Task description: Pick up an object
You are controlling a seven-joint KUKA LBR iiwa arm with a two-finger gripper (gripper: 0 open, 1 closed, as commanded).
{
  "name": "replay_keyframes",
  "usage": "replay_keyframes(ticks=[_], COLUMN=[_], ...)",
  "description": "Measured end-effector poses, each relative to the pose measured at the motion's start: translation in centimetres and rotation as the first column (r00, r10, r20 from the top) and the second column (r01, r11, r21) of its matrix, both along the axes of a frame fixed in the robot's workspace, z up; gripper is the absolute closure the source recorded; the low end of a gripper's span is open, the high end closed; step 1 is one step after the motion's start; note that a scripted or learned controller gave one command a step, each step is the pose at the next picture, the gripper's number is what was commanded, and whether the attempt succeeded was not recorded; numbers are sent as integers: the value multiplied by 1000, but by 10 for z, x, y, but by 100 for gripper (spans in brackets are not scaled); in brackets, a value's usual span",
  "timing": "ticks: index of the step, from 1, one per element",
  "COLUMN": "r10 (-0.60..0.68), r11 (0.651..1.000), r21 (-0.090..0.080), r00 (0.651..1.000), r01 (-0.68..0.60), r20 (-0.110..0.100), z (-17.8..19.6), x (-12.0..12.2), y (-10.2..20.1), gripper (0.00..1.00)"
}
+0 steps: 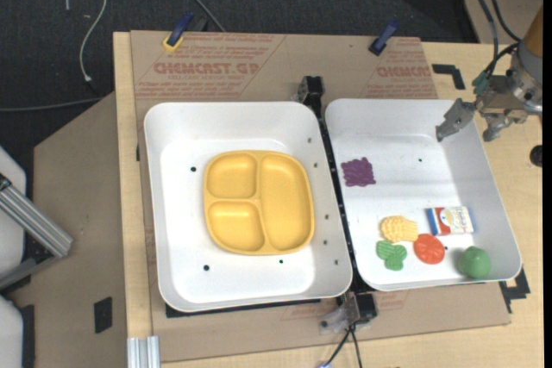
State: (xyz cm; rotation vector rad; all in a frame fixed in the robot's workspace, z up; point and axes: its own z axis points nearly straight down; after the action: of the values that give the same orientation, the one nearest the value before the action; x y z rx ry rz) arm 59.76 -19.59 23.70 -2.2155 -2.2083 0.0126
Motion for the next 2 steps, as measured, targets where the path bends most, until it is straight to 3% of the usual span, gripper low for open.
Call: replay_keyframes(ticks=[1,2], r10=[4,3], r11=[1000,1000], r21=[-3,-2], r00=[1000,1000], r01=[-4,-3], r20=[14,10], z=[9,-52], x=[3,4], y=[1,-1], gripper=[0,0])
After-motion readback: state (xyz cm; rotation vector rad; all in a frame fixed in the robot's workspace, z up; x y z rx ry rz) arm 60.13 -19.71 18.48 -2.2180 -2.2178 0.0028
